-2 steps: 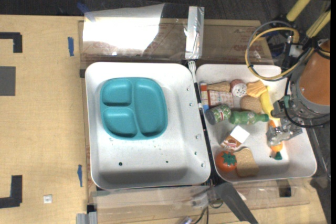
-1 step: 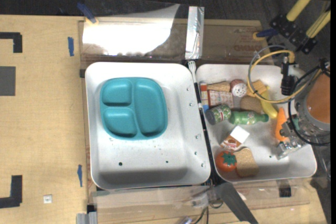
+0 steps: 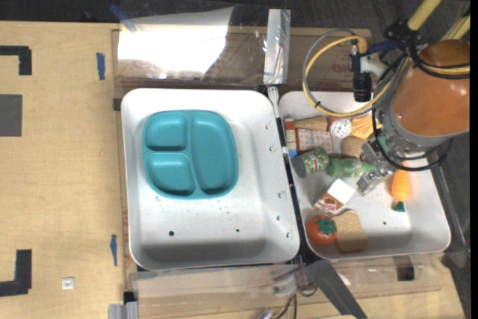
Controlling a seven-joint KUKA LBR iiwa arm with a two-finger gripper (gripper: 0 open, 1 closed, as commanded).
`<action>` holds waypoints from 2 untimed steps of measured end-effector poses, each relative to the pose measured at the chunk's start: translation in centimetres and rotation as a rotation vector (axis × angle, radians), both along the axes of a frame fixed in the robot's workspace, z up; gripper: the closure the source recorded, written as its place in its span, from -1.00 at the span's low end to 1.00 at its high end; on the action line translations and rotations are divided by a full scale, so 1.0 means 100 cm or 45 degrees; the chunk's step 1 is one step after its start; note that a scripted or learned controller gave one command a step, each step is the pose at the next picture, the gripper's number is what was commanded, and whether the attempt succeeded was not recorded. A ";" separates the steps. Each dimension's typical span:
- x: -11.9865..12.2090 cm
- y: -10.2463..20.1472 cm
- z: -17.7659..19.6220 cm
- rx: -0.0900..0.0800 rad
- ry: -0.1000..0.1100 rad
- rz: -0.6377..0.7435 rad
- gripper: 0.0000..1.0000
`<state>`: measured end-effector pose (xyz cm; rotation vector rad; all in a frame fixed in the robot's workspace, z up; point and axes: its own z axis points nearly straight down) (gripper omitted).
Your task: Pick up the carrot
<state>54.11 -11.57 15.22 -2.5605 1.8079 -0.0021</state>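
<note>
Carrot (image 3: 401, 186) lies in the right bin (image 3: 429, 239), toward its right side, orange body with a small green tip pointing to the near wall. Note that it rests on the bin floor, not between any fingers. Just to its left the gripper (image 3: 371, 174) hangs low over the clutter; whether it is open or closed you cannot tell, since the metal parts blur into the items beneath. Judgement: the step in hand is the approach, with the grasp not yet made, and the tool sits beside the carrot instead of over it. Your next move calls for a short shift toward the right wall, then a descent centred on the orange body. Watch the neighbours: a green bottle (image 3: 332, 163) and a white block (image 3: 341, 190) lie close on the left, a tomato (image 3: 326, 229) and a tan slab (image 3: 350, 231) sit nearer the front wall. Bare floor shows to the right of the carrot and in front of it, so room exists there, though the right wall is near. Left bin (image 3: 149, 235) holds a teal divided plate (image 3: 190, 153), well apart from the work.
</note>
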 end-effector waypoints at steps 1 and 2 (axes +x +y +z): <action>0.035 -0.102 0.022 -0.005 0.002 0.049 1.00; 0.036 -0.098 0.021 -0.001 0.004 0.057 -1.00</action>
